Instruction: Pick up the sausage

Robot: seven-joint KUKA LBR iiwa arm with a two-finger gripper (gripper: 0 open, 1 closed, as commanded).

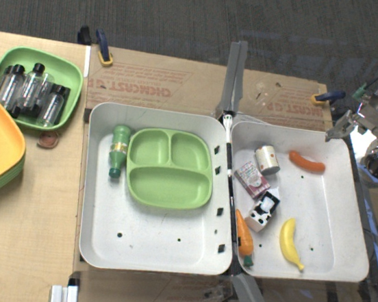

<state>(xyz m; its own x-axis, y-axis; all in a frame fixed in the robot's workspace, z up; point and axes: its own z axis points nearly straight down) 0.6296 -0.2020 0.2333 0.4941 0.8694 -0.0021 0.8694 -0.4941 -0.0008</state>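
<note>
The sausage (pixel 306 162), orange-red and slightly curved, lies flat in the far part of the right bin (pixel 345 223), near its back wall. My gripper (pixel 365 125) sits at the view's right edge, above the bin's far right corner. It is up and to the right of the sausage and apart from it. Nothing is seen held.
The right bin also holds a small can (pixel 266 159), a pink packet (pixel 252 178), a cow-patterned box (pixel 262 210), a banana (pixel 292 243) and a carrot (pixel 244 237). In the left bin (pixel 156 246) are a green divided plate (pixel 169 167) and a green bottle (pixel 118 150).
</note>
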